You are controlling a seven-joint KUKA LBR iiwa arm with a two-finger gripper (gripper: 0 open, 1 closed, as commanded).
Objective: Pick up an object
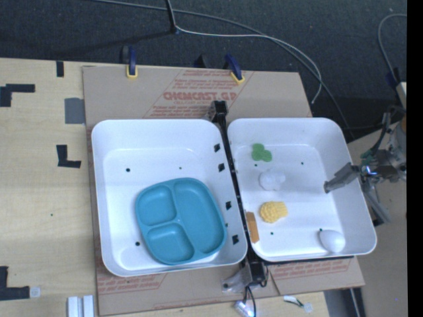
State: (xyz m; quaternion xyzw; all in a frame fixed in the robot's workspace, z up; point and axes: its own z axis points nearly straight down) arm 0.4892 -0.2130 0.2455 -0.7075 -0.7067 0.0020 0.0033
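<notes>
Over the right bin's [301, 127] right wall the fingers [337, 178] hover, spread unclear, well apart from the yellow corn [272, 211].

Left bin [106, 177] holds a divided plate [180, 220]. Right bin [310, 132] holds four small items, spread apart. Gripper [338, 179] over right bin's right side.

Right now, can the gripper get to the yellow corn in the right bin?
Probably yes. The gripper hangs at the right bin's right side, and bare white floor lies between it and the corn.
</notes>
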